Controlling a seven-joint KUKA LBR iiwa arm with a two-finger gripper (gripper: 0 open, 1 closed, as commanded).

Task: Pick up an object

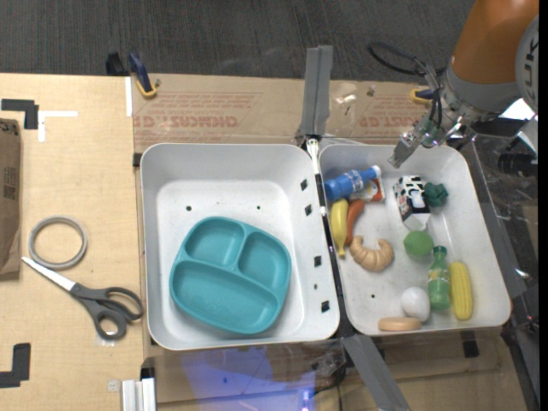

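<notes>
Two white bins sit side by side under me in the camera view: the left bin point(154, 229) carries a teal divided plate point(229, 274), and the right bin point(479, 229) carries all the candidates for picking. My gripper point(409, 148) hangs over that right bin's far edge, near the blue bottle point(351, 182) and the black-and-white carton point(413, 200), with nothing between its tips; whether the tips stand apart or together I cannot tell from this angle. Trouble, as I judge it, lies in the crowding: the banana point(340, 223), the orange carrot point(355, 217) and the croissant point(373, 253) lie touching or nearly so, and a descent there could pinch two at once or shove one aside. The green bottle point(439, 278), corn cob point(461, 289) and white egg point(415, 301) hug the near right corner, where the wall leaves little room. The carton has more open floor around it, well off the rim.
</notes>
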